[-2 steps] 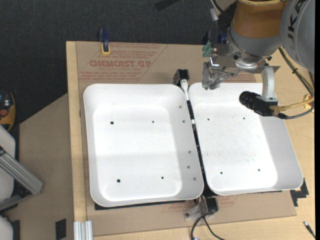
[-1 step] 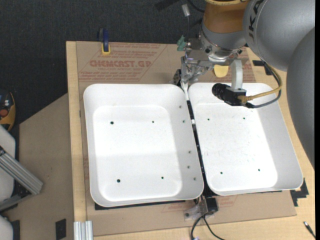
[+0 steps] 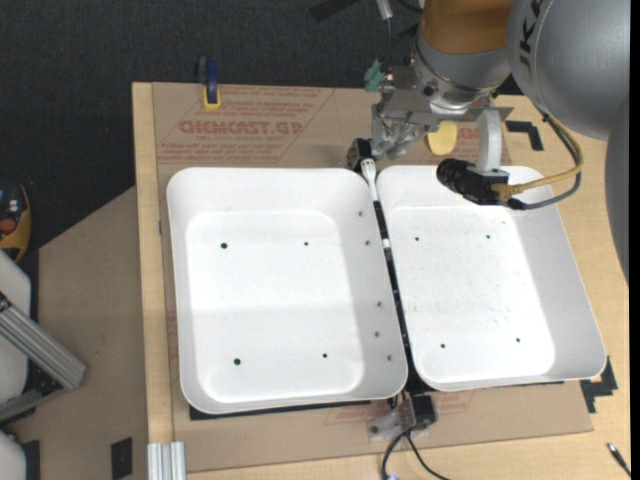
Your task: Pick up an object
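The task's thing, a small pale yellow object with a rounded outline, lies just beyond the far rim of the right bin on the brown board. It is close beside the gripper, which hangs over the far corner where the right bin meets the left bin. Robot hardware partly hides the object, so its long axis and heading cannot be told, nor can the claw's state. A blue-and-yellow clamp grips the board's far edge.

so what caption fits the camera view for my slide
Grey arm with its pincer hanging over the far rim where the left white bin meets the right white bin.
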Motion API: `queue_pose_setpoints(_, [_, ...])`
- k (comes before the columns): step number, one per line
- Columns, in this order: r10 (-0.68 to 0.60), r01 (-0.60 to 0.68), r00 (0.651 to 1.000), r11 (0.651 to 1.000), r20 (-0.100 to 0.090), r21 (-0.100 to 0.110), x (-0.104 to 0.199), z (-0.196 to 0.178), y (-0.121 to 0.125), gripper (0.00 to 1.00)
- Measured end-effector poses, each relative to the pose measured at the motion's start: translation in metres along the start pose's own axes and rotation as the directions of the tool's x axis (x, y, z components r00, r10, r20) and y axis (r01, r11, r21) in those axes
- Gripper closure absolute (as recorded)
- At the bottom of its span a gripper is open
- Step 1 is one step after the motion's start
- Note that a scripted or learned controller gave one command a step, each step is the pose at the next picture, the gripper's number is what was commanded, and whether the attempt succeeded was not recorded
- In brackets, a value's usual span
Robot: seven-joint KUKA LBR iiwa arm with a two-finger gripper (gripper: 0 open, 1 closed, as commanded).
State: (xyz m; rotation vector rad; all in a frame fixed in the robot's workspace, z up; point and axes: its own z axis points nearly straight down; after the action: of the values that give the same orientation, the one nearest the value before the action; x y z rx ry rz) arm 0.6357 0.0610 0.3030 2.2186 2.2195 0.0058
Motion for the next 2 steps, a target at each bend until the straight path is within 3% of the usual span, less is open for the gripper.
queue_pose_setpoints(1, [-0.001,0.001,1.0,1.0,0.0,0.001,0.01,-0.026,-0.024,1.0])
queue_pose_setpoints(2, [0.0,0.0,1.0,1.0,0.001,0.008,0.018,-0.019,-0.045,1.0])
